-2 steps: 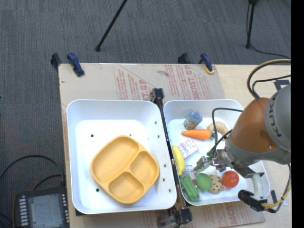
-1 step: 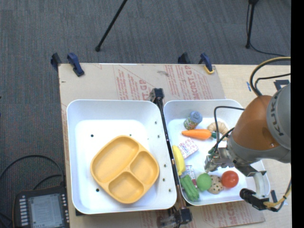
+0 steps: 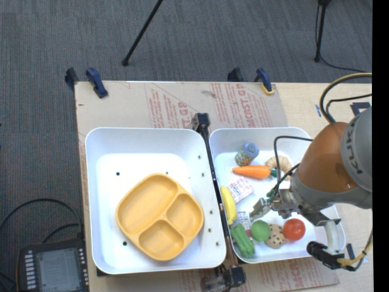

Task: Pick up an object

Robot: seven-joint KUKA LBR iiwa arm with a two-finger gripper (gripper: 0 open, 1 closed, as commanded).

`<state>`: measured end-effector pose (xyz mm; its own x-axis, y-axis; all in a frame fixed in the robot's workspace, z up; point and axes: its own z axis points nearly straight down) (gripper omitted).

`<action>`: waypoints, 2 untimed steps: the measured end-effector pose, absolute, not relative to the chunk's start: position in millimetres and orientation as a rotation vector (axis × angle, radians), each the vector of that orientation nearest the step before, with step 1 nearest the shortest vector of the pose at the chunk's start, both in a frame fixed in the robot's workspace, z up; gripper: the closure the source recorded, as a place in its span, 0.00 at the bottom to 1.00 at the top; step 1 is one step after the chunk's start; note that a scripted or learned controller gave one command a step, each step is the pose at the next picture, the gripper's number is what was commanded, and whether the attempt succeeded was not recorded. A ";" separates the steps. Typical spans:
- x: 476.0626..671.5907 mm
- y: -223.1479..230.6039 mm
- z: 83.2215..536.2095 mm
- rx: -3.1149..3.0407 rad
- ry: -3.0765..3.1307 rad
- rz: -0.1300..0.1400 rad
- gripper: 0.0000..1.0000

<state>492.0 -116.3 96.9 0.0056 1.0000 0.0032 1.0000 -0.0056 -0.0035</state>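
We record two shallow white plastic bins side by side on a tabletop faced with printed cardboard, blue clamps gripping its far edge. The left bin, smooth and glossy with rounded corners, holds one item: a yellow tray, matte plastic, squarish with rounded corners, divided into three compartments and lying askew near the bin's middle. The right bin holds the small objects. At its far side we list a blue-grey knobbly ball, a smooth tapered carrot lying flat, and a pale tan lumpy piece just beside the carrot's thick end. Along the near-left wall lie a slender yellow banana, a crinkled white packet with red print touching it, and a green ridged piece. At the near side sit a round green fruit, a flat speckled cookie touching it, and a glossy red tomato. The arm, grey with an orange band, enters from the right and overhangs the bin's right half, hiding part of its floor. The gripper, dark metal, hangs low just above the green fruit and beside the packet; its fingers look set apart, and we see nothing between them. Dark carpet, stand legs and a cable surround the tabletop.
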 end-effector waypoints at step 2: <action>583.4 -85.0 87.7 -2.217 -2.223 0.001 0.00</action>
